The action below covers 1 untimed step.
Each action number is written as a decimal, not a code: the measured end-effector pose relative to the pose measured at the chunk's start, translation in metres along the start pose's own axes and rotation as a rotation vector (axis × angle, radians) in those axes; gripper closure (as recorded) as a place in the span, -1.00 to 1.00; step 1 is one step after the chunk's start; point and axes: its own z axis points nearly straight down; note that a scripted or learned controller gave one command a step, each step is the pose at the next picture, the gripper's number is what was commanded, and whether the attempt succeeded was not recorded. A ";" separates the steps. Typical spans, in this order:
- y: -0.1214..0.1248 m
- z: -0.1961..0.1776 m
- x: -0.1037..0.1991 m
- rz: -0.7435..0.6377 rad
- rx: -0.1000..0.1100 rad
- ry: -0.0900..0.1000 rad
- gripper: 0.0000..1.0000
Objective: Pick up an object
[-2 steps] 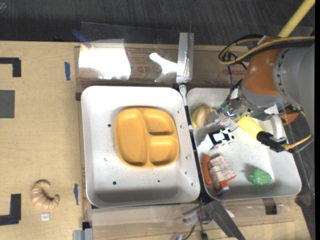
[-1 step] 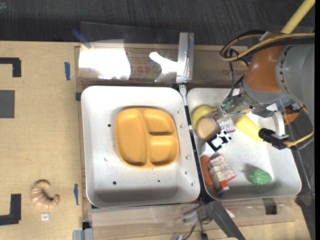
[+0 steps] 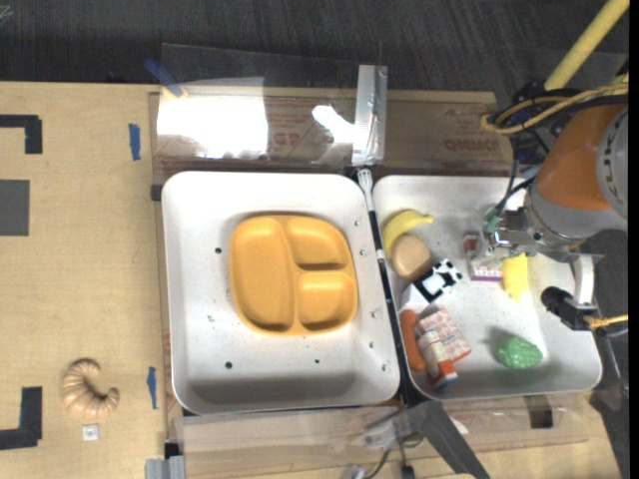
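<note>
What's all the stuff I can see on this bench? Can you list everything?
Bins: two, white; left bin, right bin.
Divided tray: one, yellow-orange, in left bin.
Yellow-and-tan rounded item: one, right bin, by the divider.
Black-and-white piece: one, right bin.
Red-and-white packet: one, right bin's near side.
Green lump: one, right bin.
Yellow block: one, right bin.
Croissant-shaped toy: one, tan, on bench, left.
Arm: one, grey and orange, over right bin.

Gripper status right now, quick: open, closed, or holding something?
Gripper: cannot be told; it sits over the right bin near the yellow block, with nothing visibly held.
</note>
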 end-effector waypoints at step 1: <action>-0.011 -0.001 -0.020 0.309 -0.003 0.014 1.00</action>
